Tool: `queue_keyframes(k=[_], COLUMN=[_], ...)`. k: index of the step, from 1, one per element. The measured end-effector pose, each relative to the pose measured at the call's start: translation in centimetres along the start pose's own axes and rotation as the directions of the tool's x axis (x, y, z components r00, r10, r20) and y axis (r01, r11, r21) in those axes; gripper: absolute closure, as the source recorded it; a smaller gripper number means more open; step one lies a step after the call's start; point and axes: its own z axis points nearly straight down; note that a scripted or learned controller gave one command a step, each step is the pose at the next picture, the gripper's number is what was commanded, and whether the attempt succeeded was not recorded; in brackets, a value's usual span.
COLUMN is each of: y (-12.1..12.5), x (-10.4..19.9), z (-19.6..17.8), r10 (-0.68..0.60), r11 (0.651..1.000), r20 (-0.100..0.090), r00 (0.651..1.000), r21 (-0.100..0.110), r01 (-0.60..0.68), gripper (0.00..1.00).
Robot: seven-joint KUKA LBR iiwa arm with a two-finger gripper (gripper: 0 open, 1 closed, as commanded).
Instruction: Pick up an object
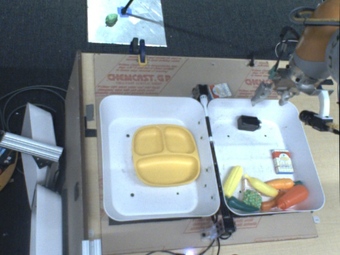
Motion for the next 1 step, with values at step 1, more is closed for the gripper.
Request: queue_keyframes(k=[1], y=[0.01], x=[1.09], z=[11.53], r10=[-0.002], r11=[1.000], r20=[-0.001], r00=[1.000], r21=[0.003], r01=[0.002], gripper=[0.00])
